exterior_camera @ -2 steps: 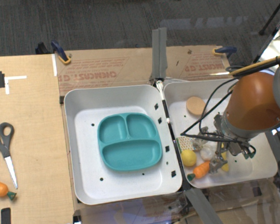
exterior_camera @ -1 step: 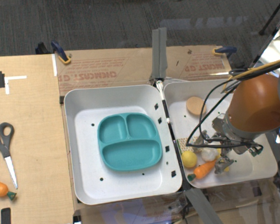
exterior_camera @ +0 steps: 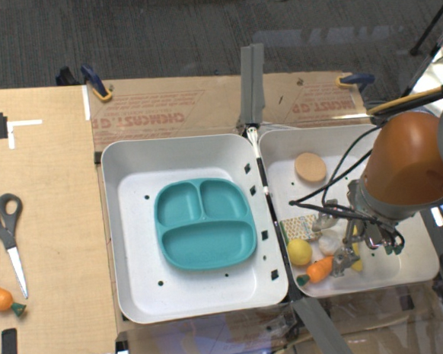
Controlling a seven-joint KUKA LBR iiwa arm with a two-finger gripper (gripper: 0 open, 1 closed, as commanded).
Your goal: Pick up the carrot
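- Located: small orange toy carrot with green leafy end [exterior_camera: 318, 269], lying near the front wall of the right-hand shallow white plastic bin [exterior_camera: 412, 272], green end toward the bin's left corner.
- Noted just beside the carrot: round yellow lemon-like toy [exterior_camera: 298, 251] touching or nearly touching its upper left; pale, whitish small item [exterior_camera: 330, 242] close above.
- Observed: two-finger metal gripper [exterior_camera: 354, 244] low over the right bin, just right of the carrot's thick end, partly masked by the orange wrist band [exterior_camera: 407, 158] and black cables. Spread of the gripper: cannot tell. No item seen held.
- Advised, as judgement: centre over the carrot's body, align closing across its narrow width, descend clear of the lemon, close firmly on the thicker orange part.
- Risk, as judgement: tapered, smooth, probably hard plastic shape likely to slip or roll; front wall limits approach.
- Also recorded: flat tan round disc [exterior_camera: 310, 167] at the bin's rear; patterned flat card [exterior_camera: 297, 226] mid-bin.
- Left white bin [exterior_camera: 125, 218] bearing teal three-compartment plastic plate [exterior_camera: 204, 223], glossy, rounded corners.
- Second orange carrot toy [exterior_camera: 0, 298] on the wooden bench, well apart, beside grey-handled scissors [exterior_camera: 5, 235].
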